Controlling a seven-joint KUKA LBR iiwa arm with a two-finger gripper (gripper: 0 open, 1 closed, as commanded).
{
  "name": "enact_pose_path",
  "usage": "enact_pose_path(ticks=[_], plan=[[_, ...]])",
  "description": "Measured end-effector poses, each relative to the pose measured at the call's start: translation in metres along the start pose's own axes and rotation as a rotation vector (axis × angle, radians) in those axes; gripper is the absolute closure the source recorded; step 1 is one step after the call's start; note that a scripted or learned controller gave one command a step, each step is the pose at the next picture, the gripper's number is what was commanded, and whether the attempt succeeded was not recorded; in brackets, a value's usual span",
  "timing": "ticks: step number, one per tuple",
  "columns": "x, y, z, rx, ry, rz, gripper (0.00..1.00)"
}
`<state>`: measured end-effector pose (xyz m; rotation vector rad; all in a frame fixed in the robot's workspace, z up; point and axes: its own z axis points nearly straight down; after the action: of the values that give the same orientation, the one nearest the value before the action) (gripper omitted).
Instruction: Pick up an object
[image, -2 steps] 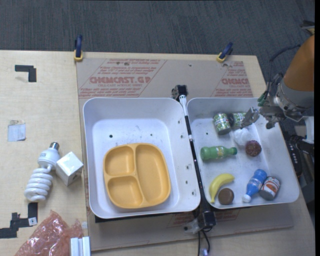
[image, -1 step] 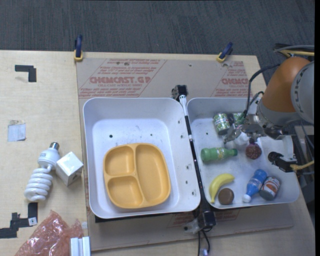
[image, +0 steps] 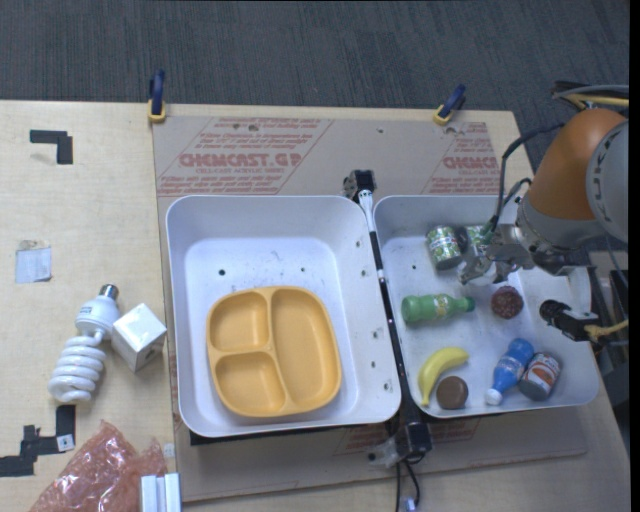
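1. In the camera view, the gripper (image: 487, 258) is being held low over the upper part of the right bin (image: 575, 398), reached in from the right by the grey and orange arm (image: 585, 175).
2. Whether anything is being gripped cannot be told; the gripper's state is not being shown clearly.
3. Just beside the gripper, a small green can (image: 443, 246) is lying on its left, and a green bottle (image: 436, 307) and a dark red ball (image: 507, 301) are lying below it.
4. Further down, a banana (image: 440, 369), a brown ball (image: 452, 392), a blue bottle (image: 510, 368) and a red-labelled can (image: 541, 375) are being left untouched.
5. The approach step is judged to be in hand; a descent onto one nearby object and a firm closing are called for next.
6. In the left bin (image: 190, 300), a yellow divided plate (image: 273, 351) is being kept.
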<state>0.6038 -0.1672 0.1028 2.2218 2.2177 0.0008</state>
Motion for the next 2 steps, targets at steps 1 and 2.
enact_pose_path(ticks=[1, 2], plan=[[0.05, -0.045, -0.104, 0.001, 0.001, -0.002, 1.0], [0.095, -0.111, -0.152, 0.002, 0.001, -0.002, 1.0]])
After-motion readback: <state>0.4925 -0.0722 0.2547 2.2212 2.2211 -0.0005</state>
